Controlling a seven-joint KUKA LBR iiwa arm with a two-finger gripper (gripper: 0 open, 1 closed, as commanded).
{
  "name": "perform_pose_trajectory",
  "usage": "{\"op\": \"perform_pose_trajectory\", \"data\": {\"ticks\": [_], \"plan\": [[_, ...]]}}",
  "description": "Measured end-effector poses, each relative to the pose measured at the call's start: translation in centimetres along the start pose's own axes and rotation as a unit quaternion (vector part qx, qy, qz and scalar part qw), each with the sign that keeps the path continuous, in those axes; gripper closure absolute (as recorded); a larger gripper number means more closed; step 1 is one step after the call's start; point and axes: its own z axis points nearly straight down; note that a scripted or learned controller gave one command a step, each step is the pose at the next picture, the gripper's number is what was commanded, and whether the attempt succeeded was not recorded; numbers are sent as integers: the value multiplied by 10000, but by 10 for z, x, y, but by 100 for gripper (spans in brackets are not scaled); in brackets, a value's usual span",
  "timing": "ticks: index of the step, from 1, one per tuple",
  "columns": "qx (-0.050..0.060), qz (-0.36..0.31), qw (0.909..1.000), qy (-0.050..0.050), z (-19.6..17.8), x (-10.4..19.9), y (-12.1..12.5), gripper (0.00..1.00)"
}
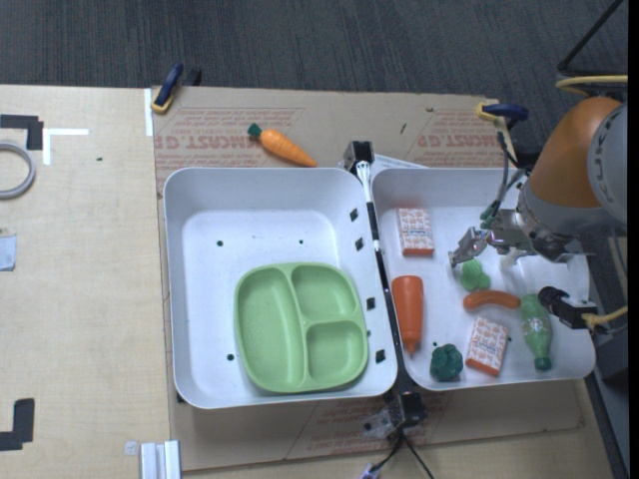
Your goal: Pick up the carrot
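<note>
The carrot (pixel 283 146), orange with a small green top, lies on the brown cardboard behind the left bin (pixel 190 267), outside both bins. My gripper (pixel 467 250) hangs low in the right bin (pixel 439 183), far to the right of the carrot and just above a small green toy (pixel 474 273). I see nothing held in it. The grey arm with its orange band (pixel 574 163) comes in from the right edge.
The left bin holds a green divided plate (pixel 300 325). The right bin holds a snack carton (pixel 415 232), an orange bottle-like toy (pixel 406 310), a sausage (pixel 491 300), a green bottle (pixel 537 332), a second carton (pixel 487 344) and broccoli (pixel 446 362).
</note>
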Motion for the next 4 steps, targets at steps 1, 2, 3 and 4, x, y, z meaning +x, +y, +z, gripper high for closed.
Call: {"op": "perform_pose_trajectory", "data": {"ticks": [1,2,3,4], "plan": [[-7,11,10000,2,-15,64,27,0],[-2,295,9996,-3,-184,48,69,0],[8,166,9999,3,-100,93,-33,0],[-2,-232,9997,0,-106,145,-31,0]]}}
